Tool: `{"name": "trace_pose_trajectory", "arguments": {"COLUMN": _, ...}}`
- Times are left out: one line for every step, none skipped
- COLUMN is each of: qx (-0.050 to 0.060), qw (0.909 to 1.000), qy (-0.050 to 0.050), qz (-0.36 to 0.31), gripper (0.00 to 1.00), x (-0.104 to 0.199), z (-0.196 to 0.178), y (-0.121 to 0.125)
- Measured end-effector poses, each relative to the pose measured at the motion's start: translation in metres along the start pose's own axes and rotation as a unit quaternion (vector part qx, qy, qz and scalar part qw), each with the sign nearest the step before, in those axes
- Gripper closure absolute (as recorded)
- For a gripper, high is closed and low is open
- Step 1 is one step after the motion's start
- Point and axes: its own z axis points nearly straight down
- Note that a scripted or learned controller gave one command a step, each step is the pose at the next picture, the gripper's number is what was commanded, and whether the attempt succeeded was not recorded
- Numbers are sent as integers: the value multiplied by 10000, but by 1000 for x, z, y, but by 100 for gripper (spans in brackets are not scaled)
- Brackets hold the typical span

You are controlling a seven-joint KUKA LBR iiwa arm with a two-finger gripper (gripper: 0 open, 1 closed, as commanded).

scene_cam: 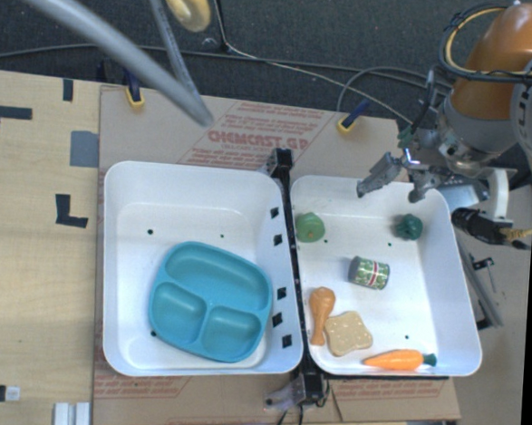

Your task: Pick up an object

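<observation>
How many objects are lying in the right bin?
6: a light green piece by the divider, a dark green piece far right, a can in the middle, a drumstick, a toast slice, and a carrot in front.

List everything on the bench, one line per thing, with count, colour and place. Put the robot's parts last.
shallow plastic bin: 2, white, side by side on the bench
divided plastic tray: 1, light blue, in the left bin
small round toy: 1, light green, right bin, by the divider
dark knobbly toy: 1, teal green, right bin, far corner
small can: 1, green with a white band, on its side mid right bin
toy drumstick: 1, orange-brown, right bin, beside the bread
toy bread slice: 1, tan, right bin, near edge
toy carrot: 1, orange with green tip, right bin, near corner
end effector: 1, grey, fingers spread, above the right bin's far edge, holding nothing
</observation>
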Motion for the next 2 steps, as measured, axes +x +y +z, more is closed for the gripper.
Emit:
{"name": "trace_pose_trajectory", "arguments": {"qx": -63, "qw": 10000, "qy": -8, "qz": -15, "gripper": 0, "x": 0, "z": -8, "y": 2}}
{"name": "trace_pose_trajectory", "arguments": {"qx": -40, "qw": 10000, "qy": -11, "qz": -13, "gripper": 0, "x": 9, "z": 52, "y": 0}}
